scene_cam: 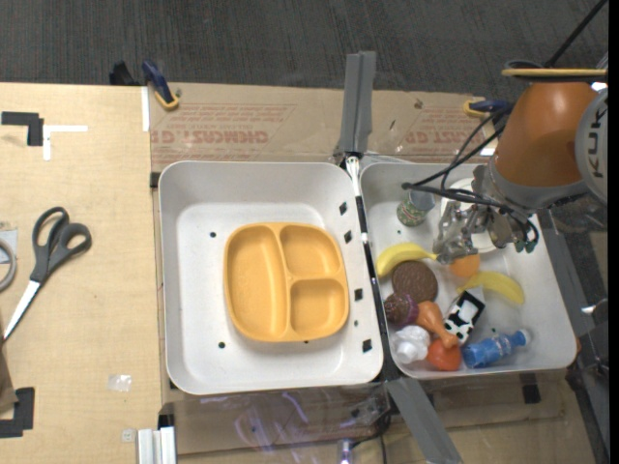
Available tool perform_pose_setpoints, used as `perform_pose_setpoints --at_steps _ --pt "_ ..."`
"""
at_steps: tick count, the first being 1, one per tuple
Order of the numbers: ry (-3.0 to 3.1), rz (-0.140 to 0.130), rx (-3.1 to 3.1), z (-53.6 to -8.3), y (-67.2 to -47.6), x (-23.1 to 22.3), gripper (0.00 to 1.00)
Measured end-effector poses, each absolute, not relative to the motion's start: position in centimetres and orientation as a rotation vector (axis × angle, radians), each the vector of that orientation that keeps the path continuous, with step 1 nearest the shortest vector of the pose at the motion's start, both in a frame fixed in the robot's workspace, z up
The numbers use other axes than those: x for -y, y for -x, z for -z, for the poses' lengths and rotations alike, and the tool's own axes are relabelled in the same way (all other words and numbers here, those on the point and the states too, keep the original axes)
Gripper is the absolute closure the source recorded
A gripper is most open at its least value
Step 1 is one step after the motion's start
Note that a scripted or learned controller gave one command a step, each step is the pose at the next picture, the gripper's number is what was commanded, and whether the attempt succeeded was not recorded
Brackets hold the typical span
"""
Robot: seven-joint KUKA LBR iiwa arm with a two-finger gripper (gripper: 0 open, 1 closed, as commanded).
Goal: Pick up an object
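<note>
Yellow banana near right bin's left wall, long axis along front edge | crowded by brown cookie, orange piece, second banana | gripper above, grip state unreadable

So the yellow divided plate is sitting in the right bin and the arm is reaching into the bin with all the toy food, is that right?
Not quite. The camera view shows the yellow divided plate in the left bin, not the right one. The rest holds: the gripper is over the right bin, the one with the bananas, bottle and other toy food.
</note>
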State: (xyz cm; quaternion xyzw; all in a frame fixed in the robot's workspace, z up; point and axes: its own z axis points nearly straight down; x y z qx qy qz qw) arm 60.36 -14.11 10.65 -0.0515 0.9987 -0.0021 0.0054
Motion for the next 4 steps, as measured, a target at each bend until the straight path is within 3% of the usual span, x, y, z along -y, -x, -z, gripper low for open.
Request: perform_pose_setpoints --at_steps 1,2,3,4 --pt "0.596 0.003 -3.08 -9.4 -58.4 13.2 1.0" --pt "0.716 0.004 -3.053 -16.0 -61.5 21.2 1.0" --pt "0.936 0.01 -2.986 -10.7 -54.3 16.4 1.0" --pt "0.938 0.0 -2.995 -21.8 -54.5 9.4 1.0"
